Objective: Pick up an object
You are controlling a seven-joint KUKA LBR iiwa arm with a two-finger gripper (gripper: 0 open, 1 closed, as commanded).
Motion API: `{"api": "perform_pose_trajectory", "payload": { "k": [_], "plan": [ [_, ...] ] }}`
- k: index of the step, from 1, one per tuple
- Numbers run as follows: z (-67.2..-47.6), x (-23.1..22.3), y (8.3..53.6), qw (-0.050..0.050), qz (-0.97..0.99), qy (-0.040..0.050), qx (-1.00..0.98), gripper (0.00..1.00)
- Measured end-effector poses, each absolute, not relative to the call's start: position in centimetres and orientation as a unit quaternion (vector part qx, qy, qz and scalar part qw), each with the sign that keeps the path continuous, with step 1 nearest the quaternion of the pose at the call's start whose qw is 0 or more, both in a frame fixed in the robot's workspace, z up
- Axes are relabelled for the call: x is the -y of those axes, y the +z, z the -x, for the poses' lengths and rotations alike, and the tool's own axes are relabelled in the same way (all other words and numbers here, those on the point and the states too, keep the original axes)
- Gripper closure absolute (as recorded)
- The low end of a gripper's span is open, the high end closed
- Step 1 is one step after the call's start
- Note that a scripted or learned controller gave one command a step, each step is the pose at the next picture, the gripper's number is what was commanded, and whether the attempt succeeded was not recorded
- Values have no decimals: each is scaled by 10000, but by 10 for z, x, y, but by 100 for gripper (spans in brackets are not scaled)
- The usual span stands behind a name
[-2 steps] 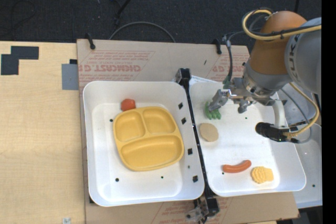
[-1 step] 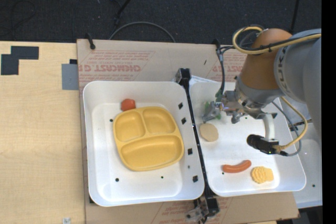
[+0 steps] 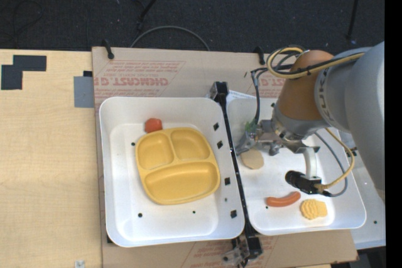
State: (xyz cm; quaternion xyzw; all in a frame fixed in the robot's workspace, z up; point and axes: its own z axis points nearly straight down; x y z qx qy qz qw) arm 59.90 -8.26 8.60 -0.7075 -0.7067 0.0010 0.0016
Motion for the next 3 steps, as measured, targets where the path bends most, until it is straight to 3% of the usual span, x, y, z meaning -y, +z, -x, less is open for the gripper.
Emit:
{"api": "perform_pose_trajectory", "payload": {
  "k": [1, 3],
  "plan": [
    [-599, 84, 98, 17, 7089, 14, 7053, 100],
    [-603, 86, 225, -18, 7068, -14, 7074, 100]
  ]
}}
